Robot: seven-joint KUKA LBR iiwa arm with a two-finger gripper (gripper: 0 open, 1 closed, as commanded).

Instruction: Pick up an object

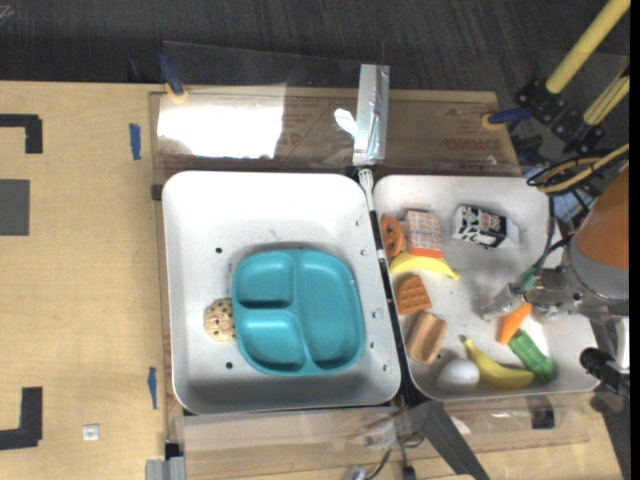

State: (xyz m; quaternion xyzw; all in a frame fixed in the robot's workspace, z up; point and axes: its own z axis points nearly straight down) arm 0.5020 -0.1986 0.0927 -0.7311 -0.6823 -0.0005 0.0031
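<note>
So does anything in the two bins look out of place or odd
One thing: a cookie lies loose on the left bin floor, tucked against the teal divided tray's left edge rather than in a compartment. The right bin's toy food is simply jumbled; nothing looks spilled or broken.

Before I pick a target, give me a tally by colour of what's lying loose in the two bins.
Teal: 1, divided plate
Yellow: 2, bananas
Orange: 2, carrot, pretzel
Brown or tan: 3, cookie, waffle, bread roll
White: 1, egg
Green: 1, vegetable
Printed cartons: 2, pink, black-and-white
Total: 12
</note>
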